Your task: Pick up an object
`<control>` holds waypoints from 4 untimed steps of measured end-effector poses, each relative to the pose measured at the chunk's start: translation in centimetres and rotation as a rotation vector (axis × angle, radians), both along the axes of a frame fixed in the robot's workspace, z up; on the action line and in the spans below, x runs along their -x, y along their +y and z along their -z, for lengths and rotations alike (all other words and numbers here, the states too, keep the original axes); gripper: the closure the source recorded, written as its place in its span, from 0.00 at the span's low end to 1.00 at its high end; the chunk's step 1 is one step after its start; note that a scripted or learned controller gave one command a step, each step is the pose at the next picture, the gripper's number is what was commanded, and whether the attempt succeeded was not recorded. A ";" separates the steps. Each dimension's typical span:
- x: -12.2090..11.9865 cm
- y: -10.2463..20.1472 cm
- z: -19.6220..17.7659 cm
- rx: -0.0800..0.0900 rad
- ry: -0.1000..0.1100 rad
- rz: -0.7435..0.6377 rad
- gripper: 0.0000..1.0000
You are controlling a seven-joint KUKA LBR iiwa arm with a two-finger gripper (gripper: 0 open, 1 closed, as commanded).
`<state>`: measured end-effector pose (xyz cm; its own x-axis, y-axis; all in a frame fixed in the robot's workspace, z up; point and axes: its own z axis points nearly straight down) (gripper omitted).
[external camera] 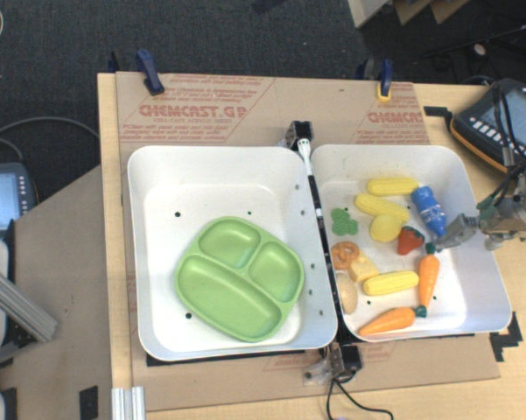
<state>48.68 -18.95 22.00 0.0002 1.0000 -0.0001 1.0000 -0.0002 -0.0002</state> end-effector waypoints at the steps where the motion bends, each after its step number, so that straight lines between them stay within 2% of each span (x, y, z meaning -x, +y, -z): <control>1: -3.3 1.2 13.0 -0.004 0.008 -0.003 0.00; 2: -8.7 1.9 13.6 0.001 -0.004 -0.004 0.00; 3: -7.6 -0.1 13.5 -0.008 -0.001 -0.003 0.00; 4: -7.6 -0.3 12.5 0.000 -0.003 -0.003 1.00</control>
